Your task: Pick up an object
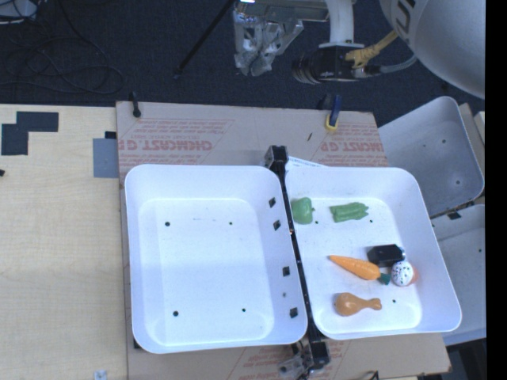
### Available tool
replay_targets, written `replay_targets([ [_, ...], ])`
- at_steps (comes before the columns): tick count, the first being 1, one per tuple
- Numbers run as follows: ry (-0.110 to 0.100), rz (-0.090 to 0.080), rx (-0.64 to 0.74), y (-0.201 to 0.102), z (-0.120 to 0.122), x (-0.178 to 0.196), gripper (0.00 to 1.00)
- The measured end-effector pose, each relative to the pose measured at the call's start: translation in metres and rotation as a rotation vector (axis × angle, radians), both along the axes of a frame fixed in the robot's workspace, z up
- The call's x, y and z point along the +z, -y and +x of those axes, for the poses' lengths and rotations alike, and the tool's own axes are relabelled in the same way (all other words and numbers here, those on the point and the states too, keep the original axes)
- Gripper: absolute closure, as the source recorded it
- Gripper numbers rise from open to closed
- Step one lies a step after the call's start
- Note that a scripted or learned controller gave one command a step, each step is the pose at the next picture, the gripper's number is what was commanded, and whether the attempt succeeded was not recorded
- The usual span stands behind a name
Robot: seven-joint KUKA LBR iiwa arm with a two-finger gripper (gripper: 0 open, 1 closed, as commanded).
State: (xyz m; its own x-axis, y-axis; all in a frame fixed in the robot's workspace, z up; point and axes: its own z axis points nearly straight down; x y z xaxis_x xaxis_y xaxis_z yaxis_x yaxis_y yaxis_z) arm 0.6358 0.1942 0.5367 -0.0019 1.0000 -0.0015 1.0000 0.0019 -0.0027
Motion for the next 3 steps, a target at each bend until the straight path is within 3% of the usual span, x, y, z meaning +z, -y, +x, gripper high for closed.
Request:
replay_targets([
  [1,-0.006,0.000,0.005,-0.052,-0.036,-0.016,1.00],
  [2,-0.003,-0.002,-0.002,-0.049,0.001,-0.045,1.00],
  [3,-0.006,-0.003,0.001,-0.050,0.000,-0.034,1.00],
])
